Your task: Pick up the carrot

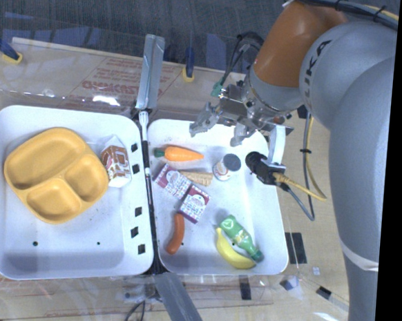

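The arm reaches in from three o'clock, grey with its orange band up near the top, and the hand [221,129] hangs over the far edge of the right bin [274,217]. Its two fingers [202,124] are spread apart with open air between them; nothing is held.

The carrot [181,154] lies flat on the bin floor just at seven o'clock from the hand, close below the fingertips but not touching them, its green tip pointing toward nine o'clock.

Around it in the same bin: a pale wedge-shaped piece [197,178] just at six o'clock from the carrot, a small round jar [222,168] at its three o'clock, and two small printed cartons [172,181] [193,205] lying tilted toward the bin's middle. A sausage [176,233] lies near the bin's six o'clock edge, and a banana [232,252] curls at about five o'clock with a green bottle [240,238] resting against it.

The left bin [13,252] sits beside it on the tabletop [76,77], holding a yellow divided plate [54,174] at its nine o'clock side and a small brown-and-white packet [116,162] just at three o'clock from the plate, near the wall the bins share.
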{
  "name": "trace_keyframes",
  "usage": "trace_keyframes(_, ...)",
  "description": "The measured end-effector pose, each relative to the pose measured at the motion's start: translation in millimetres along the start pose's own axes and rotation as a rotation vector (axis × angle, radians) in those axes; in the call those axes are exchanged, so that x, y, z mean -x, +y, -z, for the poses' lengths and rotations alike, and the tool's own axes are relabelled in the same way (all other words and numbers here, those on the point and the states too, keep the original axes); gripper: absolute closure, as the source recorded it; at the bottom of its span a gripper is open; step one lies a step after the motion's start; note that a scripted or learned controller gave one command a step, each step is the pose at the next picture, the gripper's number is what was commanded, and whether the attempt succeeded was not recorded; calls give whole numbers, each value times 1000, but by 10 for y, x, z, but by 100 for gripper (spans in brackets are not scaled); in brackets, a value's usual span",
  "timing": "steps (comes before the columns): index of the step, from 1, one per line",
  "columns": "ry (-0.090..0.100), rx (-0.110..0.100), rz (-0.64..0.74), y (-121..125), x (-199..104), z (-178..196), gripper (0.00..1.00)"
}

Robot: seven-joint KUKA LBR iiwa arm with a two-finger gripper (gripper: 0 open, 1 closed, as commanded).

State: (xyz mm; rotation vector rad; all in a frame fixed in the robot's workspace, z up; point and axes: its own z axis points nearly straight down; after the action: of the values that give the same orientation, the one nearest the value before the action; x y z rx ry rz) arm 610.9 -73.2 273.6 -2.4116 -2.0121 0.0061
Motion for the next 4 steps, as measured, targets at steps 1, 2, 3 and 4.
trace_keyframes(1,0,-3,42,211,357,-512,0)
trace_keyframes(2,2,2,78,458,301,-679,0)
trace_keyframes(3,4,20,195,591,315,-1673,0)
trace_keyframes(4,2,4,162,705,1274,-868,0)
